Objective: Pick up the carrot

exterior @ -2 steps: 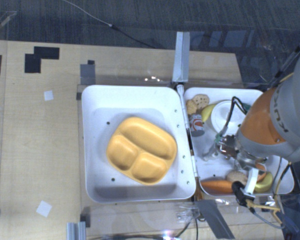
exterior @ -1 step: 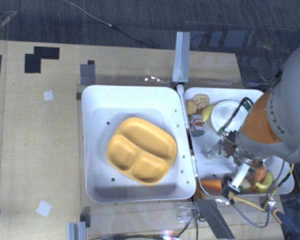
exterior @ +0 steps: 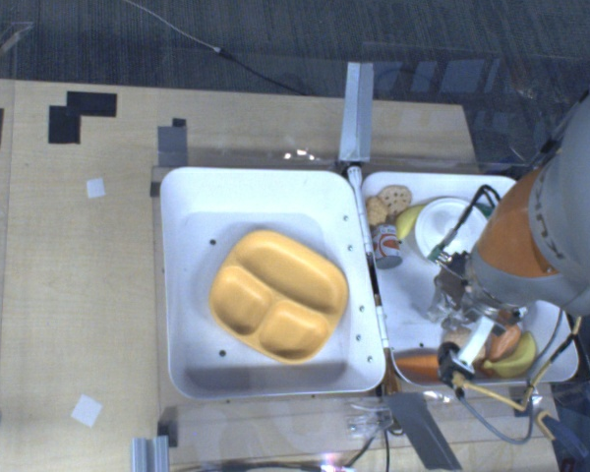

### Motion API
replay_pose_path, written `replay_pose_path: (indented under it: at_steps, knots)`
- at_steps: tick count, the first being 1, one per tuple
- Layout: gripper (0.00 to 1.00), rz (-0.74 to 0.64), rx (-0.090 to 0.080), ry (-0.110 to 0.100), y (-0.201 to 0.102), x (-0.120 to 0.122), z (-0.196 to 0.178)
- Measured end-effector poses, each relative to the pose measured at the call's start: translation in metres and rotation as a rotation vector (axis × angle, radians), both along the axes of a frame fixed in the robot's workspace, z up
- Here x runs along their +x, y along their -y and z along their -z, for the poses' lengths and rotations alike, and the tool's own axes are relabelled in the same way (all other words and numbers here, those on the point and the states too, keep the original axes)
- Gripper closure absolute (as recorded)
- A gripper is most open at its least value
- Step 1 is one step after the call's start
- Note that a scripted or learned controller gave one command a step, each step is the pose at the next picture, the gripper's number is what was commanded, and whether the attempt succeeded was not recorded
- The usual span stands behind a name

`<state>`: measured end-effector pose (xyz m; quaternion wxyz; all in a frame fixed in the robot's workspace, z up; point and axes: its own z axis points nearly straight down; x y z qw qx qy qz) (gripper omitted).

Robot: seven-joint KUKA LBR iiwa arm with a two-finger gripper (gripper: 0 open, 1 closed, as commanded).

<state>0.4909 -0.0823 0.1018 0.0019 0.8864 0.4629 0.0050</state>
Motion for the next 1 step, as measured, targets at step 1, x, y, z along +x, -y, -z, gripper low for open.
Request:
replay_pose_path:
  at_steps: [1]
  knots:
    - [1.00,-0.271,-0.006,0.001,0.0319,0.0161,-0.1926]
